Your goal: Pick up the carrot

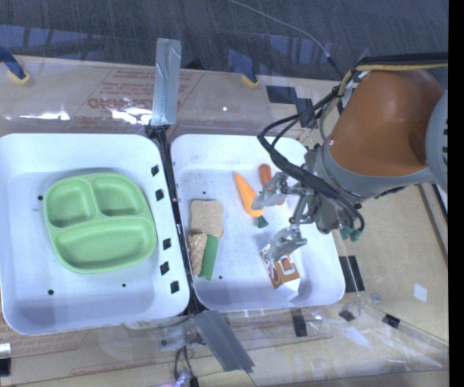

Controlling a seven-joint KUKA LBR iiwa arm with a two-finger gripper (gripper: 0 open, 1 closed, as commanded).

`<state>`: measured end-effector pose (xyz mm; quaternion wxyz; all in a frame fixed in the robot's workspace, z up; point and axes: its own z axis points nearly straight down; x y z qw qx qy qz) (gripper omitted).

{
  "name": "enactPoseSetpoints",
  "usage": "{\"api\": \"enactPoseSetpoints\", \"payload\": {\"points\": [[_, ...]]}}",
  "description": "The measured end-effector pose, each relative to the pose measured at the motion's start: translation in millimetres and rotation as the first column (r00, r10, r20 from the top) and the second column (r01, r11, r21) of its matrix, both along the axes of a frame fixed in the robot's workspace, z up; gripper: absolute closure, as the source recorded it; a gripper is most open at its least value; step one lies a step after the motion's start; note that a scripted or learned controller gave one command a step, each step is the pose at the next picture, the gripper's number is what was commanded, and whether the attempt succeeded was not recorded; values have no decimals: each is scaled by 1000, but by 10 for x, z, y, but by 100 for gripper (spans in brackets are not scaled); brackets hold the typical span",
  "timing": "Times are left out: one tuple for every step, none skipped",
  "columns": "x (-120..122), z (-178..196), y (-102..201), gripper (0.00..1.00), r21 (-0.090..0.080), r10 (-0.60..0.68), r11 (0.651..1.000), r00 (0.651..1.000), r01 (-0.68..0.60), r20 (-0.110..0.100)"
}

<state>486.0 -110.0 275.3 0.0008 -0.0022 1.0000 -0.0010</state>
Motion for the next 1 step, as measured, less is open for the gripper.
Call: {"api": "enactPoseSetpoints", "payload": {"points": [[487, -1584, 62, 0, 2, -212, 977, 977, 212, -13]]}}
